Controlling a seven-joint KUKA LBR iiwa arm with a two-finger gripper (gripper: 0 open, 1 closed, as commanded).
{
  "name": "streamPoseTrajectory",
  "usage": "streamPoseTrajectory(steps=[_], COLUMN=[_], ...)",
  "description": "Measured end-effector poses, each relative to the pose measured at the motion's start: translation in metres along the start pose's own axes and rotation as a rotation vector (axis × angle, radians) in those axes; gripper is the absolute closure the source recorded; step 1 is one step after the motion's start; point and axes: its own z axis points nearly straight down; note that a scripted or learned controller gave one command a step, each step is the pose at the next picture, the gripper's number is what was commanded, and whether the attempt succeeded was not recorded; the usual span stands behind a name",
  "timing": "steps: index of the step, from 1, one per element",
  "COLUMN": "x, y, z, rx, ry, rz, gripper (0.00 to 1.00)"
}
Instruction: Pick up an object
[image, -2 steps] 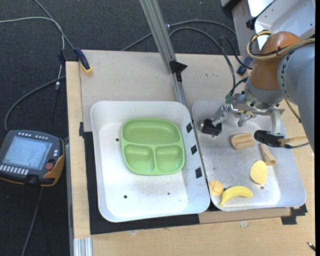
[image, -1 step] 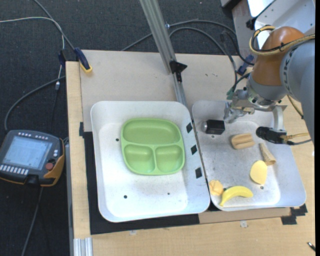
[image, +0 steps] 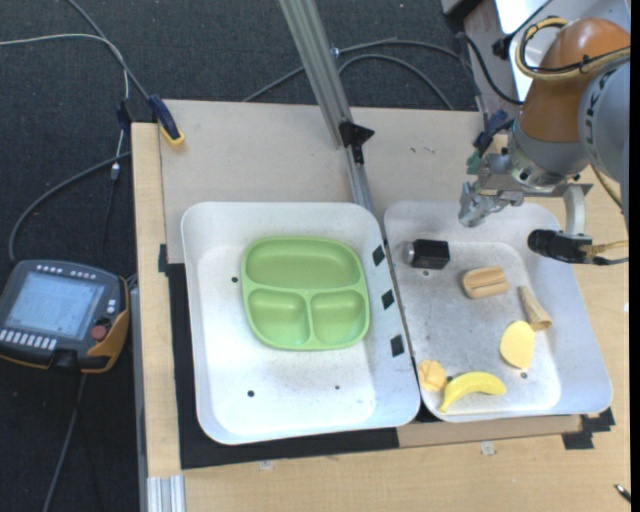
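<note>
Bins sat side by side on your bench, two of them, both white, shallow and smooth with round corners. The left bin (image: 215, 400) held one green plate (image: 305, 292). It looked like shiny plastic, with three dips in it: one long dip at the far side and two small ones at the near side.

The right bin (image: 590, 375) had a dusty, speckled floor and six small things in it. You could see one black block (image: 429, 253) near the far left corner, boxy and dark. Next to it, toward the right, lay one tan bread-like roll (image: 484, 282), short and rounded, with its long side going left to right. One thin brown stick (image: 533, 308) lay to the right of the roll, slanted, its long side running from far left to near right. Just below the stick was one flat yellow piece (image: 518, 345), shaped like a leaf or a chip. One yellow banana (image: 473, 387) lay at the near edge, curved, its long side going left to right with the ends bending down. One small orange lump (image: 432, 375) touched the banana's left end.

The gripper (image: 482, 203) hung over the far edge of the right bin, well apart from all six things. You could not tell if its fingers were apart or together. Nothing was seen between them.
</note>
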Motion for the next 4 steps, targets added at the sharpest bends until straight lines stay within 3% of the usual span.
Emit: streamPoseTrajectory(steps=[1, 2, 4], x=[0.003, 0.004, 0.103], y=[0.002, 0.003, -0.014], z=[-0.064, -0.082, -0.068], rx=[0.0, 0.001, 0.01], ry=[0.0, 0.001, 0.003], rz=[0.0, 0.0, -0.003], gripper=[1.0, 1.0, 1.0])
